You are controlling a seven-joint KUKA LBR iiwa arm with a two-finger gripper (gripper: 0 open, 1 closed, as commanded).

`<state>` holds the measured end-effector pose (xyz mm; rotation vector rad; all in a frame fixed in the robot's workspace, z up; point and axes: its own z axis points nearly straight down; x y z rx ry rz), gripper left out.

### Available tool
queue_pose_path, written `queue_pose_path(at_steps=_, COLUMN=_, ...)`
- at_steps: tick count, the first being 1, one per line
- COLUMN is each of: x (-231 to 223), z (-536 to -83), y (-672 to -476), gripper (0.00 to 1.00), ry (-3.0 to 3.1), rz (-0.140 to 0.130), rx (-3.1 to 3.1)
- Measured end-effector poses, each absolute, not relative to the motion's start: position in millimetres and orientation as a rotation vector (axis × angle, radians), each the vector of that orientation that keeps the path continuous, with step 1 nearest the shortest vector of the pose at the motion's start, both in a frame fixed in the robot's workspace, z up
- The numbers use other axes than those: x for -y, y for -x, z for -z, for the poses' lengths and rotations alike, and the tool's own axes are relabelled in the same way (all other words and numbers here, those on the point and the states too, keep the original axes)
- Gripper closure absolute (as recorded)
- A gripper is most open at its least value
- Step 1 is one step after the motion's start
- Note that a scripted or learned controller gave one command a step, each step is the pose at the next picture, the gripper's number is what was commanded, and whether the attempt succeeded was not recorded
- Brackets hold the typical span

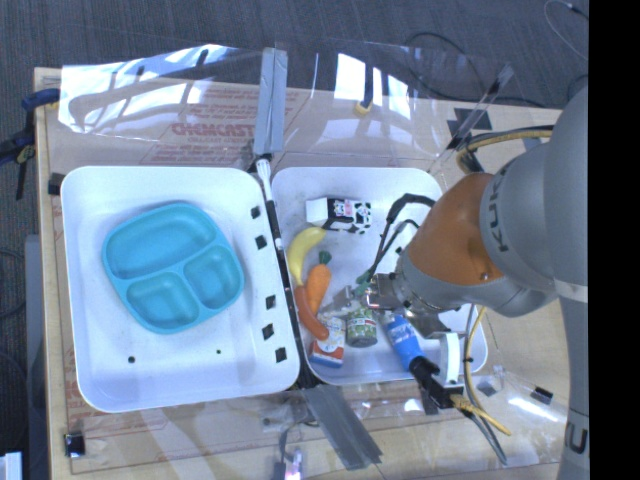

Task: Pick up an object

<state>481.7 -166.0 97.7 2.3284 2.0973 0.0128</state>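
Grey arm [500,248] bent low over right bin [300,193], end effector [358,303] grip unclear.

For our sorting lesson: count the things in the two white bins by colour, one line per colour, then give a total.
Blue: 2, tray, bottle
Yellow: 1, banana
Orange: 1, carrot
Black-and-white: 1, carton
Green-labelled: 1, can
Total: 6

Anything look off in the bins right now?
Nothing spilled or damaged. The blue divided tray lies flat in the left bin. The right bin is crowded: banana, carrot, small can and blue bottle lie jumbled near the hand.
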Motion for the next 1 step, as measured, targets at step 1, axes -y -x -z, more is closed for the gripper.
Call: queue_pose_path(at_steps=1, x=166.3, z=-104.0, y=-481.3, gripper=1.00, ry=-2.324, rz=-0.007, rx=-2.107)
